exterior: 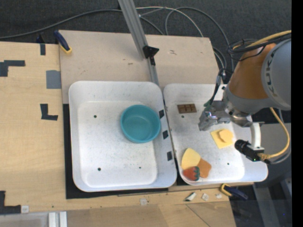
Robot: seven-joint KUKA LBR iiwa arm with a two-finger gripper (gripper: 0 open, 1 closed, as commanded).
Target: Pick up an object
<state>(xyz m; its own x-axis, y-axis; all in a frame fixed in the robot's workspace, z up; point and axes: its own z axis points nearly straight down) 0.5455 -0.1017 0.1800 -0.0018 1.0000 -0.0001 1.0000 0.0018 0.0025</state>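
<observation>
Camera view: grey metal two-finger gripper (207, 121) hovers low in right shallow white bin (236, 175), between small brown chocolate-bar piece (186, 109) and flat yellow cheese-like block (222, 137). Fingers' gap, honestly cannot tell, too blurry. Nothing visibly gripped. Yellow-orange-red toy food cluster (194, 165) sits near front rim. Teal round plastic bowl (140, 123) alone in left white bin (85, 174). Risk imo: gripper sits between targets, so closing here likely catches bare floor, or nudges thin yellow block away.
</observation>
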